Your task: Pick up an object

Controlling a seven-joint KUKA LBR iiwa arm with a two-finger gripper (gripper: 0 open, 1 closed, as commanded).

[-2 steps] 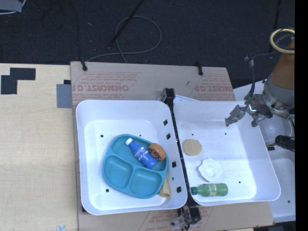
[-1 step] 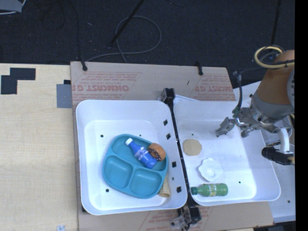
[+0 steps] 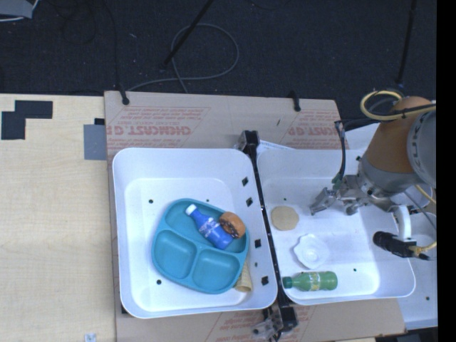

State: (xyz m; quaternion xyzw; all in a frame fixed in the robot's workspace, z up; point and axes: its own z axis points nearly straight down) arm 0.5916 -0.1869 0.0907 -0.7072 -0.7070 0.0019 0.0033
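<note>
Three loose items in right bin (image 3: 399,291)—cookie (image 3: 285,218), white lid (image 3: 311,250), green bottle (image 3: 311,281) at front edge; gripper (image 3: 330,199), jaws apart and unladen, near cookie: approach step, next lower and close.

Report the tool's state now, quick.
Tool: open, holding nothing, low over the right bin near the tan disc.

Green bottle (image 3: 310,281) lying sideways (right bin's front).
</note>
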